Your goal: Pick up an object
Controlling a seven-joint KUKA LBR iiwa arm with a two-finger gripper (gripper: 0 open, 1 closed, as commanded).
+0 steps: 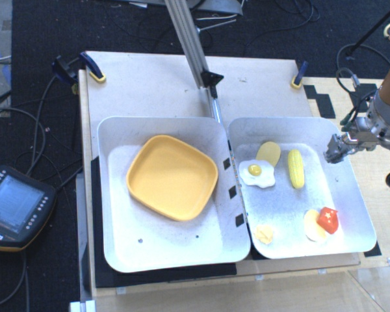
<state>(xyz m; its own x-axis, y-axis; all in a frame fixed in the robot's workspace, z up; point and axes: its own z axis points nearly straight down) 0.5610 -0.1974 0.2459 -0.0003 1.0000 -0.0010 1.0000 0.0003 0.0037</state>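
Looks like we're at the approach step: the gripper hangs over the right bin's far right edge, can't tell its state at this angle, so next it needs to drop onto something like the corn cob nearby.

Plate in left bin; corn right of egg in right bin.

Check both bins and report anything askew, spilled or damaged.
Nothing stands out. The yellow plate lies flat in the left bin. The fried egg, corn and tomato lie apart in the right bin, unspilled.
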